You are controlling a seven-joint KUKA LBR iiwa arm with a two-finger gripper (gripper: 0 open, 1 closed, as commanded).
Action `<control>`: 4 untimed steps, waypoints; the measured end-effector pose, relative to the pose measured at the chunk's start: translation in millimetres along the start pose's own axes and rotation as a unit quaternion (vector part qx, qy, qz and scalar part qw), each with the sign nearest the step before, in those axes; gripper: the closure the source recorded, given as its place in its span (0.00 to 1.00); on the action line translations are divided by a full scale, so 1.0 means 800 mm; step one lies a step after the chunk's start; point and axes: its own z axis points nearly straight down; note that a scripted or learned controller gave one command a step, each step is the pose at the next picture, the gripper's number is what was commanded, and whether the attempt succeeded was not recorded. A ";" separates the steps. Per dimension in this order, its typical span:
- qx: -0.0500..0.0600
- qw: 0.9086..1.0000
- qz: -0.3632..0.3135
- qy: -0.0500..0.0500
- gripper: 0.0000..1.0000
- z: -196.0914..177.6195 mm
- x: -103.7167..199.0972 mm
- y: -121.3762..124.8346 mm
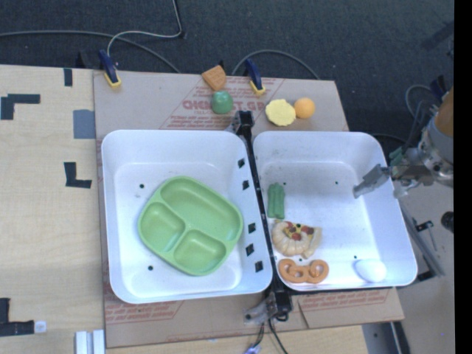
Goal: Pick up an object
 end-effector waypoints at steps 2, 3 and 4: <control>0.000 1.000 0.000 0.000 0.00 0.180 0.128 -0.009; -0.009 1.000 0.004 -0.006 0.00 0.203 0.120 -0.043; 0.000 1.000 0.000 0.000 0.00 0.177 0.124 0.028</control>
